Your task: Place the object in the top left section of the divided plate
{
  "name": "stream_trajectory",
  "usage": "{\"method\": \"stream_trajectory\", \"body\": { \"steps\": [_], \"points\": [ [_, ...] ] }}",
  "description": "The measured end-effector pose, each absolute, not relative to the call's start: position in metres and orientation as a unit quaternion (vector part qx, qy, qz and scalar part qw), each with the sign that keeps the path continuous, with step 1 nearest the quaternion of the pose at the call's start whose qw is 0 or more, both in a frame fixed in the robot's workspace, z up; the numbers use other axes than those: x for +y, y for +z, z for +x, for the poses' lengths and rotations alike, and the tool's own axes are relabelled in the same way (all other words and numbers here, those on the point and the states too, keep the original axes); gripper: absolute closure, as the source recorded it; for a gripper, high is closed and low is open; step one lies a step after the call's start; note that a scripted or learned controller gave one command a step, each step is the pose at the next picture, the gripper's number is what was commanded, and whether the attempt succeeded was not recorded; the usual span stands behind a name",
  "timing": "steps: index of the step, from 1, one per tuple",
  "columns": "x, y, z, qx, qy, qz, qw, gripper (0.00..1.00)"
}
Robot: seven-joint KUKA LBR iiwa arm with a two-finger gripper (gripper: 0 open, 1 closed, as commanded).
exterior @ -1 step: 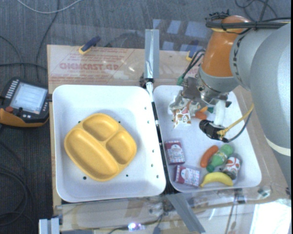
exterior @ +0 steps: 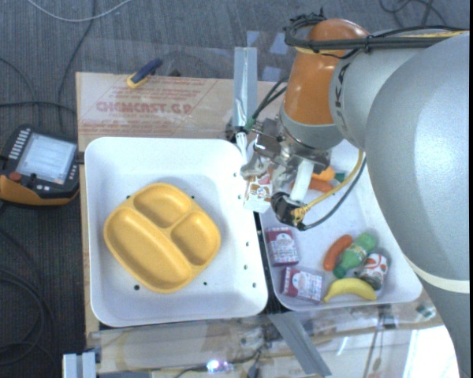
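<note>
Item: small red-and-white carton (exterior: pixel 258 192), upright-ish, long axis approx vertical in view. Loc: over the wall between the two bins, to the right of and slightly above the yellow divided plate (exterior: pixel 162 235).

Gripper (exterior: pixel 262 181): appears clamped on carton; fingers partly hidden by wrist, so hold is a judgement.

Key relation: plate's top left section (exterior: pixel 162 201) lies left of and a little below gripper, w/ bare left bin (exterior: pixel 142 152) floor between.

Right bin (exterior: pixel 394 294): two more cartons, toy banana, carrot.

two white bins (exterior: pixel 102 235); one yellow divided plate (exterior: pixel 162 235), two red packets (exterior: pixel 282 246); one banana (exterior: pixel 349 289)
</note>
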State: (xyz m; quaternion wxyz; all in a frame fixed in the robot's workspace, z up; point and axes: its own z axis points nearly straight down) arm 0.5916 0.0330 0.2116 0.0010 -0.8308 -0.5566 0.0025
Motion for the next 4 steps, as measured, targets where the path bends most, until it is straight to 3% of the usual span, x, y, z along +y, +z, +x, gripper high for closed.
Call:
{"method": "stream_trajectory", "body": {
  "steps": [1,2,3,4],
  "points": [
    [0.053,0.204,0.558,-0.488,0.0033,-0.873,0.002,1.00],
    [0.114,0.216,0.584,-0.533,0.0032,-0.846,0.000,1.00],
    [0.118,0.255,0.550,-0.620,0.0030,-0.785,0.000,1.00],
    [0.205,0.239,0.566,-0.668,0.0029,-0.744,0.000,1.00]
  ]
}}
